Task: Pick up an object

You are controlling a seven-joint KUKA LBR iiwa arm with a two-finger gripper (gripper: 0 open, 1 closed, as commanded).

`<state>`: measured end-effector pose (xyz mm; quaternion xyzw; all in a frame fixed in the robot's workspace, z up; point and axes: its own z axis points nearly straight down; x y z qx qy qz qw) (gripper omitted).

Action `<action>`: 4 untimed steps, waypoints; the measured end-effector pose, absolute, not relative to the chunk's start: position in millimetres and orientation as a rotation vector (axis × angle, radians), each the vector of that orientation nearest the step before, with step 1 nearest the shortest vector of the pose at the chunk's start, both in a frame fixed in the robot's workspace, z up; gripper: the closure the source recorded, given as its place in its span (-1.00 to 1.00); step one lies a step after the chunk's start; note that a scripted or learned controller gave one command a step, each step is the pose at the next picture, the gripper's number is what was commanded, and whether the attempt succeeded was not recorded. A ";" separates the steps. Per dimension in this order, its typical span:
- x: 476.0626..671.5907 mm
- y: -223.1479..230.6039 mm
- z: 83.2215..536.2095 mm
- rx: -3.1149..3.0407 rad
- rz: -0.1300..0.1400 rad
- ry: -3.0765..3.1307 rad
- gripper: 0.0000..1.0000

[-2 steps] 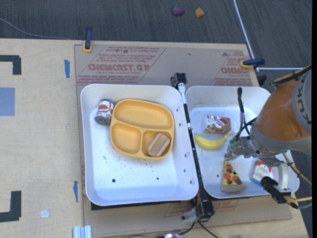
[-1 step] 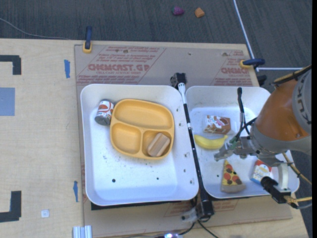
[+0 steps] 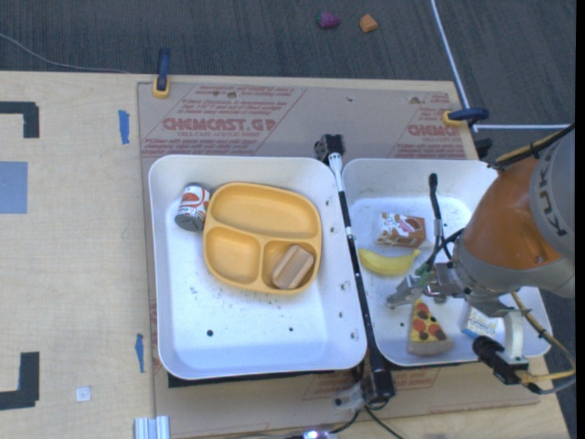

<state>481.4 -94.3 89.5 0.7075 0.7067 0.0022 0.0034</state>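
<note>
Two white bins sit side by side on the surface, and the pick is not yet made, as I judge it. The arm [image 3: 526,231], grey with an orange band, reaches into the right bin [image 3: 457,176] and ends in the claw [image 3: 411,291]. Its metal fingers [image 3: 400,296] look spread apart and released, with nothing between them, though they are small in the camera view.

Largest of the loose things is the yellow divided plate [image 3: 260,236], well to the left of the claw in the left bin [image 3: 247,346]; a tan bread-like piece [image 3: 292,266] lies in its lower right compartment. A small dented can [image 3: 191,207] rests touching the plate's far left rim, farthest from the claw.

Nearer candidates lie in the right bin. A toy banana [image 3: 388,262] is just beyond the claw's tips, a toy pizza slice [image 3: 426,327] is just below them, and a small brown and white packet-like toy [image 3: 402,230] lies further up past the banana. Closing on one of these and lifting is what remains.

Cardboard printed in red [image 3: 228,122] lies under the bins, held by clamps [image 3: 163,73] at its far edge. Pale board with blue tape marks [image 3: 123,126] stretches left. Dark carpet [image 3: 228,16] lies beyond, with two tiny scraps [image 3: 347,22] on it.
</note>
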 end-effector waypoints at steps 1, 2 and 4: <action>482.9 -99.7 100.5 2.209 0.003 2.196 1.00; 482.8 -99.6 100.4 2.210 0.004 2.196 -1.00; 484.0 -99.7 110.3 2.207 0.006 2.194 -1.00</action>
